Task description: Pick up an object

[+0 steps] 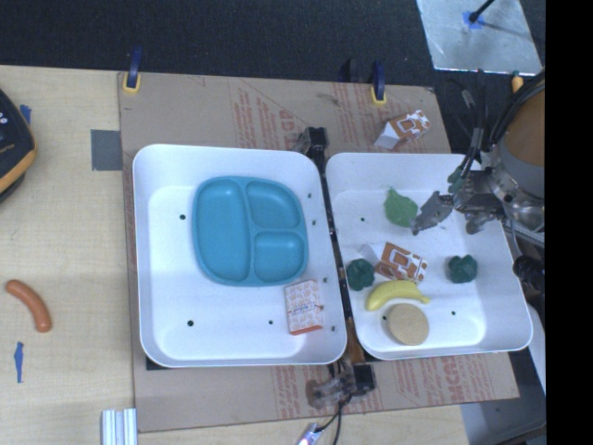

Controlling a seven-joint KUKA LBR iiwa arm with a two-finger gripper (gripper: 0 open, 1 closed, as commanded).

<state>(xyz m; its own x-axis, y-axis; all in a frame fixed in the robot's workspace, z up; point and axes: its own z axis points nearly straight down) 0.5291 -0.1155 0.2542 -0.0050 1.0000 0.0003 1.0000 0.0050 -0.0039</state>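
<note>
the pincer (451, 209) hangs over the right bin (357, 179), near that bin's far right side, its dark fingers spread apart with nothing between them. one finger (429, 215) points down and left toward the light green leafy piece (401, 208), which lies in the upper middle of the right bin. the finger's tip sits just beside that piece's right edge, close to touching, though i can't tell if it does.

that green piece looks to me like a toy lettuce: light, probably soft plastic or rubber, lumpy on top, likely to slide on the slick white floor if nudged from one side. i'd take it across its narrow middle, fingers either side, not at the thin edge.

further toward the near side of the right bin lie a small printed carton (400, 262), a yellow banana (397, 294), a round tan biscuit (407, 324) and two dark green lumps, one (359, 273) by the bin's left wall, one (461, 268) toward its right. all sit nearer the front than the pincer.

the left bin (162, 248) beside it holds a blue divided tray (249, 231) and a small packet (303, 306).
</note>
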